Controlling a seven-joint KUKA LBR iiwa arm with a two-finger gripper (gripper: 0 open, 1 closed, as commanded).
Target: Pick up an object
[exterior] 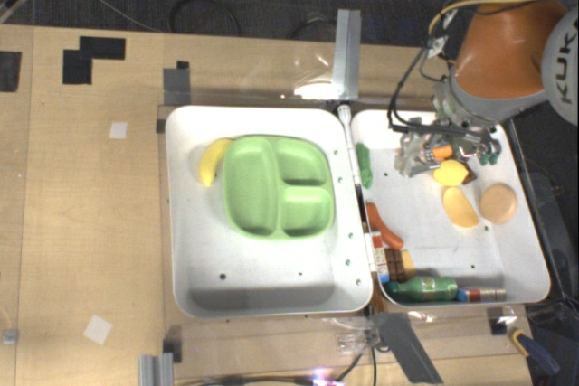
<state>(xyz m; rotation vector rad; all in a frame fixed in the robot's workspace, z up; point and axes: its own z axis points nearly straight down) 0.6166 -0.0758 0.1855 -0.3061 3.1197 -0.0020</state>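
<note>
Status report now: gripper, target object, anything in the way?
Gripper low in right bin. Yellow object beside it, not held. Orange piece close by.

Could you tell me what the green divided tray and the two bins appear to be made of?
The green divided tray looks like moulded plastic with a matte finish: uniform colour, rounded compartment edges, soft shading. The left bin and right bin look like white plastic or painted sheet, smooth and slightly glossy, with rounded corners and faint highlights; the view leaves that choice open.

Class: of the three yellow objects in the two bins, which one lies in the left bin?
The banana, lying beside the green tray. The other two yellow pieces lie in the right bin.
</note>
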